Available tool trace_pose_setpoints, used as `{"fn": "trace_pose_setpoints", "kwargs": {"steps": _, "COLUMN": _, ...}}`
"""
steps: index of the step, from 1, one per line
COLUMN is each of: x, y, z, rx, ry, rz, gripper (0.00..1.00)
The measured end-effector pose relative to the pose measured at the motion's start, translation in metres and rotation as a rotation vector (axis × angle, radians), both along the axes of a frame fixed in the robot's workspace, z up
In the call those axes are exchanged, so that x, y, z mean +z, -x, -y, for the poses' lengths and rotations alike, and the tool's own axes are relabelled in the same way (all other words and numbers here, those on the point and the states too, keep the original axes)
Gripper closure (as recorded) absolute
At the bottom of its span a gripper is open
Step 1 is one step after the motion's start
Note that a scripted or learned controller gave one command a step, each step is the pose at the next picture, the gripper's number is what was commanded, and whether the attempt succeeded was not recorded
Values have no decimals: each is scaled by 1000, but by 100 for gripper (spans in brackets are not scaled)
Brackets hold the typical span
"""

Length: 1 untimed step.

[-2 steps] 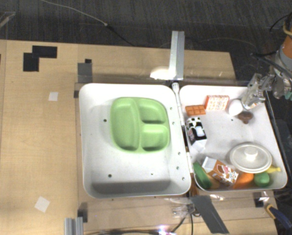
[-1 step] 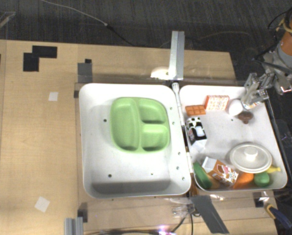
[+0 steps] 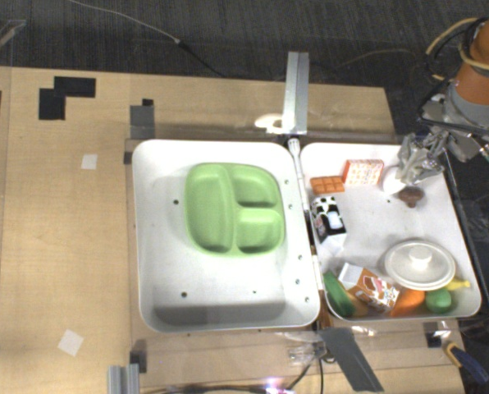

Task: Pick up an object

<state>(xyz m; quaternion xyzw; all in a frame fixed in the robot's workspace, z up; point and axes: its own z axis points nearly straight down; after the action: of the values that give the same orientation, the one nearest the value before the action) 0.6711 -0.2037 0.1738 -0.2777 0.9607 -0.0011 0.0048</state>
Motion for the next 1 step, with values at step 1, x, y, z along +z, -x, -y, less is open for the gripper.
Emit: {"fn": "trace_pose_setpoints", "kwargs": {"steps": 1, "x": 49, "y": -1, "z": 1, "rx": 191, "ry": 4, "rz": 5, "gripper": 100}}
